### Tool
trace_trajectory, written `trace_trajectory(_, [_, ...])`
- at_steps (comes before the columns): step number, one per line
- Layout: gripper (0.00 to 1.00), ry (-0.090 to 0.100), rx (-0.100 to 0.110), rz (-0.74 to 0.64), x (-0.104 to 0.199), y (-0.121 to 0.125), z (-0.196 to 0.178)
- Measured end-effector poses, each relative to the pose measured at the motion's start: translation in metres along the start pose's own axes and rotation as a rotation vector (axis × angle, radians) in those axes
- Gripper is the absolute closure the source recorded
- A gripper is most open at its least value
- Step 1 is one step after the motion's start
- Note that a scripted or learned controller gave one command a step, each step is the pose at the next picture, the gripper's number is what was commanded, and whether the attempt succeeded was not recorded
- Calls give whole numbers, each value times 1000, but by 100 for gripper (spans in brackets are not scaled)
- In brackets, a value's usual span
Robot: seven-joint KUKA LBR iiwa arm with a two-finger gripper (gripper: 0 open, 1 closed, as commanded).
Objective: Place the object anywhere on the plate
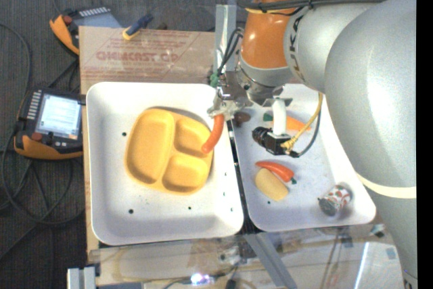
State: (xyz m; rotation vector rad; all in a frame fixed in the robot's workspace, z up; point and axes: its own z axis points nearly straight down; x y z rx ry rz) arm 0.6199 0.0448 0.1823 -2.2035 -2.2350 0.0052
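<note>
A yellow three-compartment plate (162,149) lies in the left bin (108,213). An orange carrot-shaped object (213,134) hangs steeply over the plate's right edge, its top end between the fingers of my gripper (221,112). The gripper is shut on that top end, above the seam between the two bins. The carrot's lower tip is at the plate's right rim, beside the upper-right and lower-right compartments.
The right bin (352,216) holds a red chili (276,169), a pale yellow potato-like item (272,185), a small can (333,199) and an orange piece (294,124) partly hidden by the arm. A cardboard sheet (145,57) lies behind the left bin.
</note>
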Motion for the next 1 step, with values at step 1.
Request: trace_trajectory(1, [0,0,0,1,-1,0,0])
